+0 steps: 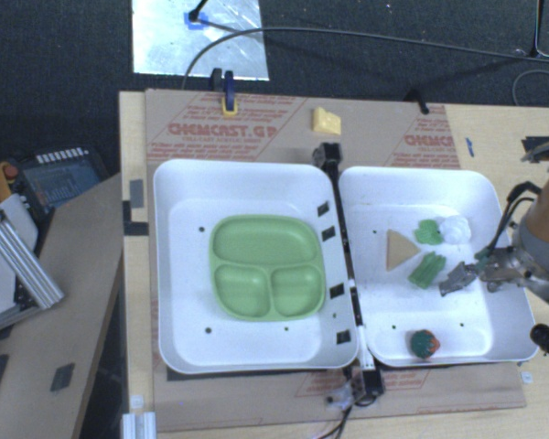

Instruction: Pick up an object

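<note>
Two shallow white bins are seen side by side on the counter (366, 122), which is covered by printed cardboard. In the left bin (178, 199) a pale green divided tray (265, 265) with three compartments is laid flat near the middle.

The right bin (375, 195) carries the small objects. A tan wedge-shaped piece (401, 249) is placed near the bin's centre. Just to its right, a green ridged block (427, 270) is laid at a slant, and above that a small green leafy piece (428, 232) is found touching a white crumpled object (455, 229). A small round object in green and orange-red (424, 343) is set apart from the rest, near the bin's front wall.

The arm (544, 231) is brought in from the right edge, above the right side of that bin. The hand (459, 279) is positioned low over the bin floor, just to the right of the green ridged block, with its grey tip pointed toward the block. Nothing is seen gripped by it; whether it is spread or pressed together cannot be told from this angle.

Beyond the bins, a small yellow block (326, 121) is set on the cardboard, and a blue and yellow clamp (228, 91) is fixed at the counter's far edge.
</note>
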Tool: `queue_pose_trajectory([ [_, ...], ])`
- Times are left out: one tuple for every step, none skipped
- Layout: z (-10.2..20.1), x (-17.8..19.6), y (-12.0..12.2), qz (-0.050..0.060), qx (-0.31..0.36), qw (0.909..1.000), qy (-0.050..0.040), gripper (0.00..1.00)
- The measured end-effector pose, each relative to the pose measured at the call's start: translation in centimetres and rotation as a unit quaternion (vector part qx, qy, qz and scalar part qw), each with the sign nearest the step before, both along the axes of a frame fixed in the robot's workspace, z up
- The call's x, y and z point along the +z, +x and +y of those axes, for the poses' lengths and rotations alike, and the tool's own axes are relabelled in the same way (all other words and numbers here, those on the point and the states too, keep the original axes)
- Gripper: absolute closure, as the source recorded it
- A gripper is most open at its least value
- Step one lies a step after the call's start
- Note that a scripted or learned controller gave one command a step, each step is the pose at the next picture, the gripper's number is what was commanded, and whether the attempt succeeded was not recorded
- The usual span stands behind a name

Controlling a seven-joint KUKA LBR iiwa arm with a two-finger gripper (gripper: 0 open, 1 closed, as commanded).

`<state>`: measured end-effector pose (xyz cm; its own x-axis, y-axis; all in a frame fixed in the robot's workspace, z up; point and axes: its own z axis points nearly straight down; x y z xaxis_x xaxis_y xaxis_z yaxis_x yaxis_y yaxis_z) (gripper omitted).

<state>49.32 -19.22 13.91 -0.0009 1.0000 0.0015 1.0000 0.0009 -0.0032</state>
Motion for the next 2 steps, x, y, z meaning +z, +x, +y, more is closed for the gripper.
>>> queue_pose_trajectory([
  [0.1, -5.2, 0.0, 0.0, 0.0, 1.0, 0.0003, 0.0],
  [0.0, -3.9, 0.1, -0.003, 0.0, 1.0, -0.0016, 1.0],
])
